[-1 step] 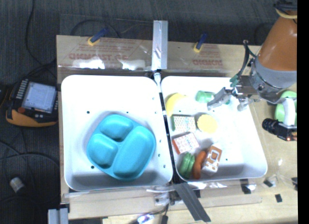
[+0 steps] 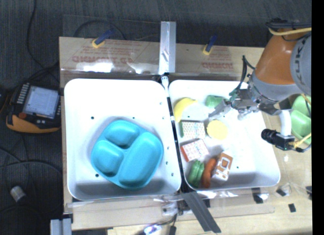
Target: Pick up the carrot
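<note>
Carrot [image 2: 207, 171] at right bin's front edge, tool [image 2: 226, 107] well apart behind

Orange carrot [image 2: 207, 171] — blue divided tray [image 2: 126, 152], white bins [image 2: 81, 127] — yellow lemon [image 2: 182, 106].

left bin [image 2: 81, 127]: white, shallow, with a blue divided tray [image 2: 126, 153] sitting in it at a bit of a tilt
right bin [image 2: 253, 148]: pretty cluttered tbh
back of right bin: yellow lemon-ish thing [image 2: 183, 107], green item [image 2: 215, 100], round yellow disc [image 2: 218, 129]
middle: two little printed cards [image 2: 192, 128] [image 2: 194, 150]
front: green veggie [image 2: 195, 169] and a small orange box [image 2: 222, 167]
floor, far left: handheld screen unit [image 2: 35, 106] with cables
counter, back edge: clear plastic sheet [image 2: 119, 57], clamps
</note>
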You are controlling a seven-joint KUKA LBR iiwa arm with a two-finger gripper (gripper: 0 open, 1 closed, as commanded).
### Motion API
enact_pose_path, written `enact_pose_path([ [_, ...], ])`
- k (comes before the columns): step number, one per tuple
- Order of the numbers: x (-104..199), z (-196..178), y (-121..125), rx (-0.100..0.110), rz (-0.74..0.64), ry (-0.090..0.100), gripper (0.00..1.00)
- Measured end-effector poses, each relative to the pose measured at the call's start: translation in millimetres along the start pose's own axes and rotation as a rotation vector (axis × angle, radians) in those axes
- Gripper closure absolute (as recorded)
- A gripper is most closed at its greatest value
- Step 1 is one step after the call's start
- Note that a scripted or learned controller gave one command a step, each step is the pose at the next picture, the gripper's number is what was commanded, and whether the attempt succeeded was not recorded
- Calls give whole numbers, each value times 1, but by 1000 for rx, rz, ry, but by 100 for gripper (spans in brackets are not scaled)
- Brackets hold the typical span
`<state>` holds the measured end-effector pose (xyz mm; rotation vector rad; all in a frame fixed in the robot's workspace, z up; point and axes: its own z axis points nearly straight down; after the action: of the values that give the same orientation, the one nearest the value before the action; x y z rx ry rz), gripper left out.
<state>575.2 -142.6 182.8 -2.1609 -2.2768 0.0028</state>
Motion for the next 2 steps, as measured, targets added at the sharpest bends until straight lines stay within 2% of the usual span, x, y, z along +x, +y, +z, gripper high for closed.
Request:
enact_pose_path([
  [1, -3, 27, -10, -1, -65, -1, 0],
  [2, -16, 8, 27, -3, -128, 1, 0],
])
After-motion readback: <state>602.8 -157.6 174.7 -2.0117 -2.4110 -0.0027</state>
